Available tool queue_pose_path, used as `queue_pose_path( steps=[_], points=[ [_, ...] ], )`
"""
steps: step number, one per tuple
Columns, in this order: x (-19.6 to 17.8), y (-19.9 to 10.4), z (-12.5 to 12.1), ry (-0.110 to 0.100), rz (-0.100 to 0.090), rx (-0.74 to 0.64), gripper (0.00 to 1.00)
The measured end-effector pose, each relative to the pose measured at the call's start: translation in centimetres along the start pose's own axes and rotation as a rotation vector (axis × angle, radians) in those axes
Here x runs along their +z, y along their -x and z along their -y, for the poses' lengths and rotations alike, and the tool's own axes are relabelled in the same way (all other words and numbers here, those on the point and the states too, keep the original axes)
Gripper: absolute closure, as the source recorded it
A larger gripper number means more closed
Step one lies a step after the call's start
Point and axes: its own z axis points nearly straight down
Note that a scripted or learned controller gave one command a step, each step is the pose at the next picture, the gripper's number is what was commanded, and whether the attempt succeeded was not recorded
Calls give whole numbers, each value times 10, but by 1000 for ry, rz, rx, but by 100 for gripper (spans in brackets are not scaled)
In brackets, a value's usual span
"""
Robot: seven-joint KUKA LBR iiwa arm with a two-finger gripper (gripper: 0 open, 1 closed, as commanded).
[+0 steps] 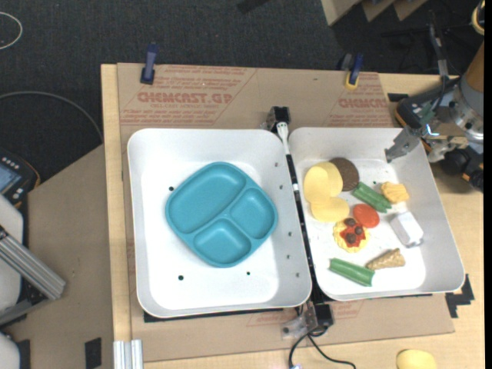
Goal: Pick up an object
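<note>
Down at the bottom right of the frame, a yellow thing (415, 359) sits on the bench, outside the bins. Just above it is the right bin (442, 271), full of toy food. A green bean (351, 271) and a tan wedge (386, 260) lie near its lower edge. Up from those are a little pizza (351, 234), a red piece (367, 216), a white block (406, 227), another green piece (371, 198) and a small yellow piece (395, 192). Two yellow rounds (324, 191) sit beside a brown round (347, 172) in the upper left of that bin.

A blue tray with three parts (221, 214) lies in the left bin (150, 279).

At the upper right, the gripper (401, 147) hangs over the right bin's top edge, apart from the food. I cannot tell if it is wide or narrow.
</note>
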Motion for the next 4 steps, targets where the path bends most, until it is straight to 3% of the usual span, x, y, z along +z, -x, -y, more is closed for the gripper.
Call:
queue_pose_path(
  steps=[1, 2, 3, 4],
  points=[
    [0, 0, 0, 0, 0, 0, 0],
    [-11, 0, -1, 4, 1, -1, 100],
    [-53, -18, 103, -4, -3, 3, 100],
    [-125, -91, 117, 9, -1, -8, 100]
  ],
)
